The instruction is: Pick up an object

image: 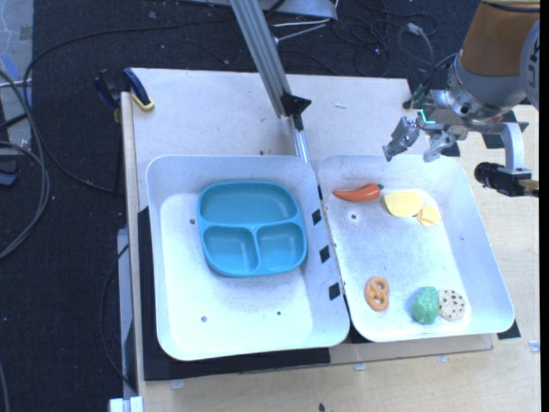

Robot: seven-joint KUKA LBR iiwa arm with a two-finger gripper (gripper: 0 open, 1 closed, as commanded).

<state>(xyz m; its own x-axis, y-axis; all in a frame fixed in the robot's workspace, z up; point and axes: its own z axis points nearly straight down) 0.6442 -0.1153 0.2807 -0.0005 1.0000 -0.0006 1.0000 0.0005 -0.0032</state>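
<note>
My gripper (419, 144) hangs above the far edge of the right bin (480, 256), open, with nothing between its fingers. Below and left of it an orange-red pepper (357, 193) lies near the bin's far left corner. A yellow banana-like piece (410, 205) rests just right of the pepper, almost under the gripper. Toward the near side sit a small pretzel (377, 293), a green lump (425, 305) and a speckled cookie (452, 304), the last two touching.
The left bin (171, 316) holds a blue three-compartment tray (253, 228). A slanted metal pole (262, 45) crosses the bench top behind the bins, ending near their shared far corner. Black clips line the seam between the bins.
</note>
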